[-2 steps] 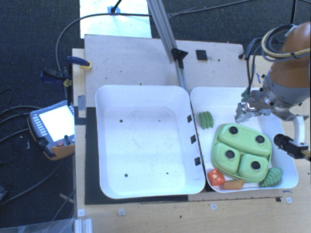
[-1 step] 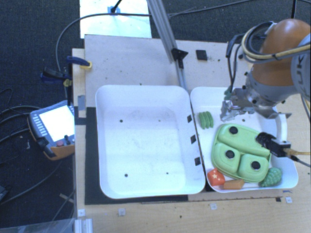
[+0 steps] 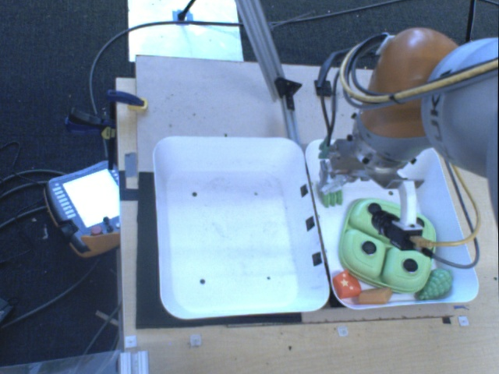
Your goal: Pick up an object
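My gripper [image 3: 333,184] hangs over the far left corner of the right bin [image 3: 454,209], close to its left wall. A small green piece [image 3: 334,199] shows right below the gripper's tip; whether it is held or lying on the bin floor is unclear. A large light-green moulded object [image 3: 373,249] with dark round hollows lies in the middle of that bin. Along the near edge lie a red ball-like thing with a white star [image 3: 346,284], an orange stick [image 3: 375,295] and a dark green knobbly thing [image 3: 437,284].
The left bin [image 3: 231,224] stands beside the right one, their walls touching. A slanted metal pole [image 3: 265,45] crosses the bench behind the bins. A handheld pendant [image 3: 86,207] lies off the bench at left.
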`<state>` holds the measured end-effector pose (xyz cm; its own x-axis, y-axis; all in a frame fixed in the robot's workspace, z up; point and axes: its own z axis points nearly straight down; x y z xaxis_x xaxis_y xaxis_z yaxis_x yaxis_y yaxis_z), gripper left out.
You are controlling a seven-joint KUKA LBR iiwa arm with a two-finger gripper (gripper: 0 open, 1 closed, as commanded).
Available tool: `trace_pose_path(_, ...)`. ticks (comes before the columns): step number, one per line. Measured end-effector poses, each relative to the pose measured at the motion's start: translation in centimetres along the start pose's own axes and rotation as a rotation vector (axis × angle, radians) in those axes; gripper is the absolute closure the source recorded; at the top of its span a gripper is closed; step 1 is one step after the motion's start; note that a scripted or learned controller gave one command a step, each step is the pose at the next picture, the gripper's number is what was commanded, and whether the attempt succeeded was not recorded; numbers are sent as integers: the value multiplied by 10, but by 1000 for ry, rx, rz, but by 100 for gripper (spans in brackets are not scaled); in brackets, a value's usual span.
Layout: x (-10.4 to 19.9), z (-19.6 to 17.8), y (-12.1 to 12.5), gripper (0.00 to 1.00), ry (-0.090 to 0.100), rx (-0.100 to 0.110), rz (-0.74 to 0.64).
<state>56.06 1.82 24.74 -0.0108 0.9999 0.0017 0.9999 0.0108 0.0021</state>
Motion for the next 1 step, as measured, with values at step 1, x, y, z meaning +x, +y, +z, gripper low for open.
trace_pose_path(1, 50, 15, 2, 100, 0, 2, 1)
